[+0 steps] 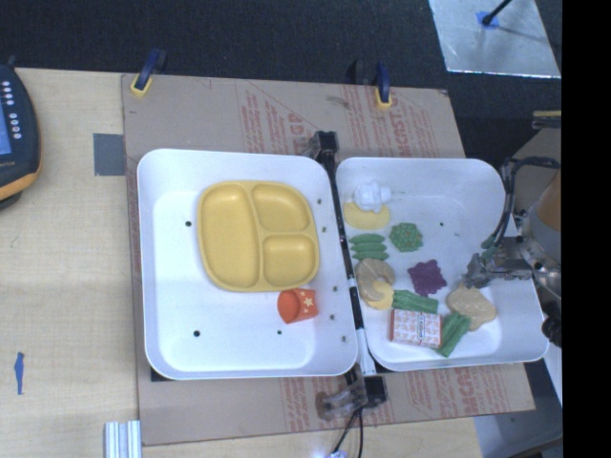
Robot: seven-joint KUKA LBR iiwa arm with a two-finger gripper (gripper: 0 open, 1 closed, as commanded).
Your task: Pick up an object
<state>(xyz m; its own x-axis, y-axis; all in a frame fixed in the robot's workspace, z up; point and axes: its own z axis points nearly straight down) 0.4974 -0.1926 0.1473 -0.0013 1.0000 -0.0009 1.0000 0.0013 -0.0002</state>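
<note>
A tan, bread-like toy piece [472, 305] lies near the right wall of the right bin [449, 172], the item nearest the gripper [480, 271], which hangs just above and left of it at the bin's right side; whether the gripper is open or closed cannot be told from this slanted view, and nothing is seen held. The piece is crowded: a green bean-like toy [453, 332] touches its lower edge, and a red-and-white printed packet [415, 327] lies just beside that, so a descent slightly off centre could, in all likelihood, catch two items at once or push the tan piece against the bin wall. Its low, rounded shape may also let it slip out sideways as the gripper closes. Further left sit a purple toy [427, 276], a green leafy toy [407, 237], a green pod [368, 247], a yellow slice [367, 218] under a small white piece [370, 196], and a tan-and-yellow item [375, 282]. In the left bin [162, 256], well apart, lie a yellow divided plate [258, 235] and a small red-orange toy [298, 305].
</note>
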